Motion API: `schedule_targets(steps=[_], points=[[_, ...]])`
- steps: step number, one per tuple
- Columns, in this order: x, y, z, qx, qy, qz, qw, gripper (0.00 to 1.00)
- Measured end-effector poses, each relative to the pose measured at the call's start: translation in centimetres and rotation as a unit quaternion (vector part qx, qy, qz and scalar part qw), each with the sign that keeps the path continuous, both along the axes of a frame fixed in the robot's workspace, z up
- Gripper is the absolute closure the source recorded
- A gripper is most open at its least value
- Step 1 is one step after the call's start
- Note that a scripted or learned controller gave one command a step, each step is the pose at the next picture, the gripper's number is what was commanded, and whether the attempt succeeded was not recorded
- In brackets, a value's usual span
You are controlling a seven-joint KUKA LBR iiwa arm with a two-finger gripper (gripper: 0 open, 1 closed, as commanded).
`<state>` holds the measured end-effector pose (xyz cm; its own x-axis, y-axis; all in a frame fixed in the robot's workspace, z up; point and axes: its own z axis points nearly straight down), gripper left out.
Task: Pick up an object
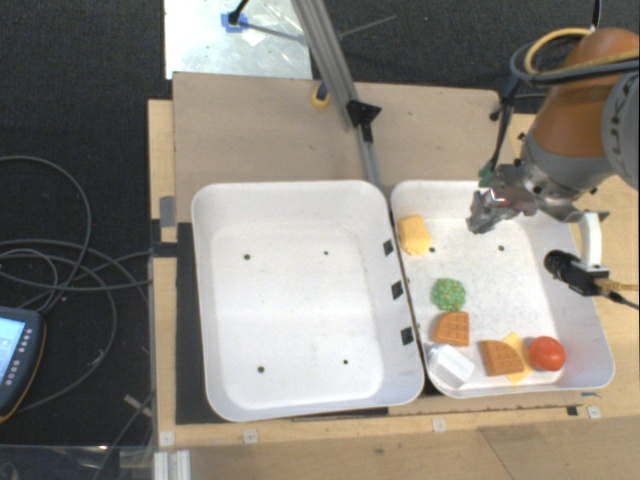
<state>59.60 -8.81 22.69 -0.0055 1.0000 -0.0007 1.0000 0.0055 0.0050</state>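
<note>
- the bench point(270, 128) carries 2 shallow white bins side by side. the left bin point(215, 208) is the larger expanse of white, the right bin point(600, 363) holds all 6 candidates for the pick.
- the grey-and-orange arm point(585, 108) reaches in from the right and ends over the top of the right bin.
- the gripper point(487, 211) hangs above bare bin floor near the back wall, with nothing seen in its grasp. at this size it cannot be told whether it is spread or closed.
- the yellow block point(415, 235) lies nearest, just left of the gripper and close against the wall shared with the left bin. it looks the quickest target, but that wall leaves little room on 1 side, so the grasp would do best lined up along the wall, not across it.
- the orange wedge point(497, 356) sits at the front, touching a pale yellow piece, with the red tomato point(546, 352) just beside it. this cluster is crowded and likely to scatter.
- the waffle-like orange piece point(452, 328) and the white piece point(452, 366) lie near the front left corner, close together.
- the green ball point(449, 293) stands apart from its neighbours in mid-bin. it is probably the cleanest pick if the descent is centred, since a round thing may roll off a skewed closure.
</note>
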Motion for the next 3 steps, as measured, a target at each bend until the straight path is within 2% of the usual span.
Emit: schedule_targets(steps=[3], points=[[-2.4,15.9,2.3,0.0018,0.002,0.003,1.0,1.0]])
